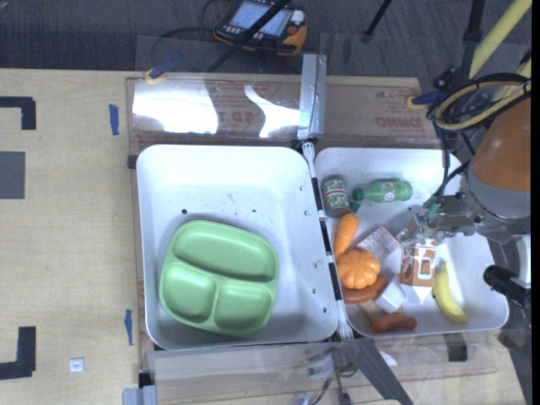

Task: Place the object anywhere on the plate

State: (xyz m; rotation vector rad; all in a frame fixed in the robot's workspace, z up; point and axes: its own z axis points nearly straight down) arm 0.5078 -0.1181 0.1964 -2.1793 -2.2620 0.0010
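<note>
Your candidate objects sit crowded in the right bin [472, 310]: the orange-and-white carton [418, 268] lies just left of the banana [449, 294], directly under the gripper [439, 219]. I cannot tell what the gripper grasps, if anything. The green plate [221, 275] lies well to the left, in the left bin [169, 175].

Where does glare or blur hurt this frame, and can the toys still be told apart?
Camera view: strong glare whitens the clear panel behind the left bin; lighting is otherwise even, and the green plate casts a soft shadow. The toys are slightly soft, yet the banana, carrot and bottle stay distinguishable. The gripper is blurry.
</note>
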